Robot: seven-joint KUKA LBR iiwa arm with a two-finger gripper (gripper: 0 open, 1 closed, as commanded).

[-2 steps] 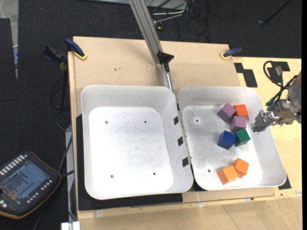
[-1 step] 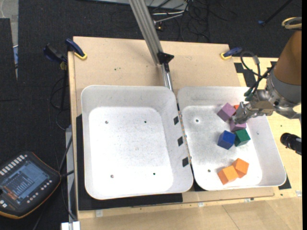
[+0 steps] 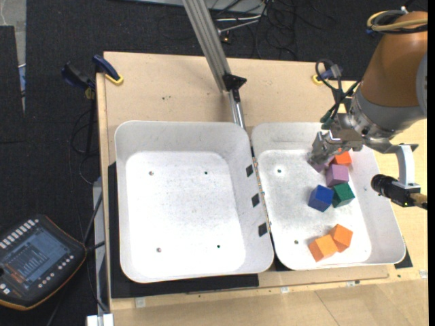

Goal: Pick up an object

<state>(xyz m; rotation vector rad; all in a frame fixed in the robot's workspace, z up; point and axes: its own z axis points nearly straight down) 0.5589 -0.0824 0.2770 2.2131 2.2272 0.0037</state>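
Observation:
The right bin [image 3: 292, 253] holds several small blocks. A purple block [image 3: 338, 174] lies near the back right, with an orange block [image 3: 342, 159] just behind it. A blue block [image 3: 321, 198] and a green block [image 3: 344, 194] sit side by side in the middle. Two orange blocks [image 3: 323, 247] [image 3: 342, 236] rest near the front. My gripper [image 3: 321, 156] hangs low over the bin, just left of the purple and orange blocks. I see no block between its fingers, and their spacing is unclear.
The left bin [image 3: 136, 182] stands beside the right one, joined by black clips [image 3: 257, 199]. A slanted metal pole [image 3: 211, 39] crosses the back of the bench. A teach pendant [image 3: 34, 260] lies at the lower left, off the bench.

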